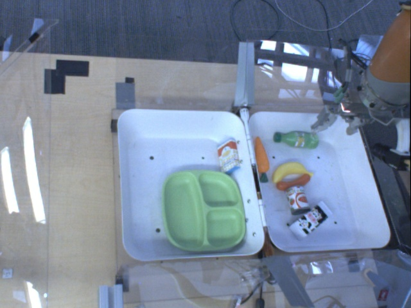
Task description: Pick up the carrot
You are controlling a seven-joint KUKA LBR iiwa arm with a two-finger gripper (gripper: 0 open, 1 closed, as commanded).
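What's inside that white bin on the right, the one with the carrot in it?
The right bin holds the carrot along its left wall, a green bottle, a banana, a red-and-white can and a black-and-white carton. Anything beneath them is covered.

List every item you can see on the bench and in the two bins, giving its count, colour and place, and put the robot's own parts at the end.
bins: 2, white, side by side on the bench
tray: 1, green, three compartments, left bin
carton: 1, white with red, left bin by its right wall
carrot: 1, orange, right bin along its left wall
bottle: 1, green, lying near the right bin's far side
banana: 1, yellow, middle of right bin
can: 1, red and white, below the banana
box: 1, black and white, near side of right bin
gripper: 1, grey, over the right bin's far right corner
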